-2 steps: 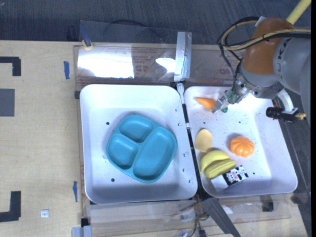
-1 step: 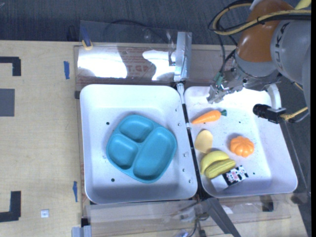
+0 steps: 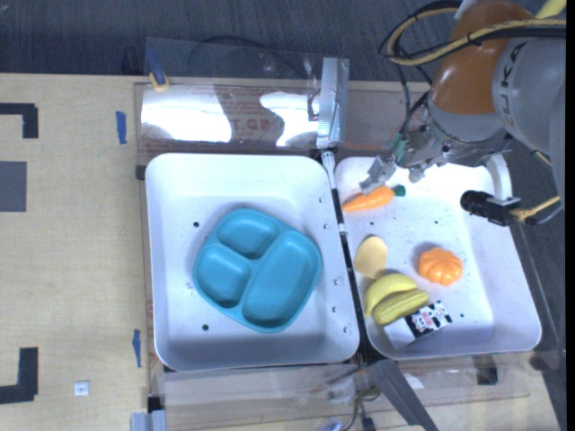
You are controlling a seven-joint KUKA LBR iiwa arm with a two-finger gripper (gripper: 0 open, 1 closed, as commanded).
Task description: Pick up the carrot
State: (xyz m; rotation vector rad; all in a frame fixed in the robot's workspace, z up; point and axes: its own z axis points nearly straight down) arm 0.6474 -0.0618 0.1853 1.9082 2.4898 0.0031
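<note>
Gripper point(image 3: 388, 171) at far end of right bin point(image 3: 503, 241), fingers apart and tips touching carrot's point(image 3: 368, 199) green end; carrot lies just below-left of it, not lifted.

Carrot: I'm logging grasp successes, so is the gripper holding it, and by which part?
It cannot be told. The gripper sits at the carrot's green-topped end, in the right bin, but a hold between its fingers is not clear.
</note>
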